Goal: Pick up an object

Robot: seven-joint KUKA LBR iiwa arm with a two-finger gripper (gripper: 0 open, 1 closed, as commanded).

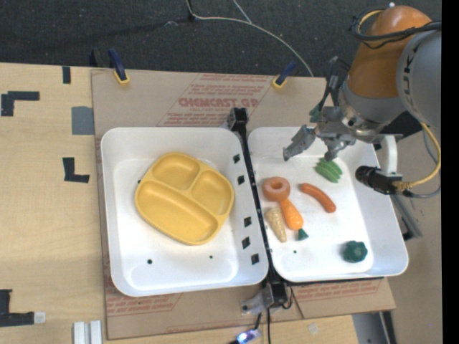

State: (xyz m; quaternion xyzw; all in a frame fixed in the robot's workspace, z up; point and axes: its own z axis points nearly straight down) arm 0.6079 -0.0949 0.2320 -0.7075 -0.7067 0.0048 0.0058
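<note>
My gripper (315, 149) hangs open over the back of the right bin (373, 264), its two grey fingers (296, 147) spread apart with nothing between them. Just right of and below it lies a light green ridged toy (329, 170). Further forward in the same bin are an orange-pink ring (276, 188), a carrot (291, 214), a pale corn cob (275, 223), a red-orange sausage (318, 196) and a dark green broccoli piece (353, 251).
The left bin (122, 264) holds a yellow divided plate (186, 197). A black divider with clips (247, 192) runs between the bins. A black cylinder (373, 178) on the arm hangs over the right bin's right edge. Cables trail behind.
</note>
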